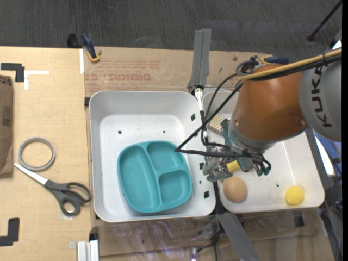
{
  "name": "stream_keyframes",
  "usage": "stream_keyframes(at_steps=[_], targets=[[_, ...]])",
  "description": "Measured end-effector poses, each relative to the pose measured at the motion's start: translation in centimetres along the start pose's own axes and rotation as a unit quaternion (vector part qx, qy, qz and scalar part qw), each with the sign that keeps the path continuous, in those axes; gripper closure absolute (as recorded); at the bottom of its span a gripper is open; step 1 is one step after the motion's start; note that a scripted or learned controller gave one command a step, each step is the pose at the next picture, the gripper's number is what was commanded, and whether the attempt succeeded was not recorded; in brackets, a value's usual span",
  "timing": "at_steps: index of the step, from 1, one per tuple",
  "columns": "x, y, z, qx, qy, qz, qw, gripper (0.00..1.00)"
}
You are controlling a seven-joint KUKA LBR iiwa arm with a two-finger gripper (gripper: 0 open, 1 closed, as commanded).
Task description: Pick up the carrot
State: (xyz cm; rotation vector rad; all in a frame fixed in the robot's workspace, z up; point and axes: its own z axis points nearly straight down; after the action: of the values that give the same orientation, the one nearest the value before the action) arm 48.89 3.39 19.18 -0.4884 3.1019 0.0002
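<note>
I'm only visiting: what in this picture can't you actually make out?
- Camera view, right bin: the arm's orange band covers much of its floor. Whatever lies beneath, perhaps the carrot, is hidden.
- Pale dotted thing at that bin's far-left corner: the band covers most of it, leaving too little to name.
- Brown thing on the bench at the left: cut off by the picture's edge.

Tool (pixel 217 171) over white bin (pixel 280 170), near tan ball (pixel 235 190)
</note>
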Motion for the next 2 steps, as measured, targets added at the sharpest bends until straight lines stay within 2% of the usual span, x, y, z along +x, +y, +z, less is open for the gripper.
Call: stream_keyframes(at_steps=[1,2], targets=[[-1.4,5.0,-5.5,0.0,-0.001,-0.016,0.9999,1.0],[0.1,-0.5,0.0,0.0,0.0,-0.03,0.9995,1.0]])
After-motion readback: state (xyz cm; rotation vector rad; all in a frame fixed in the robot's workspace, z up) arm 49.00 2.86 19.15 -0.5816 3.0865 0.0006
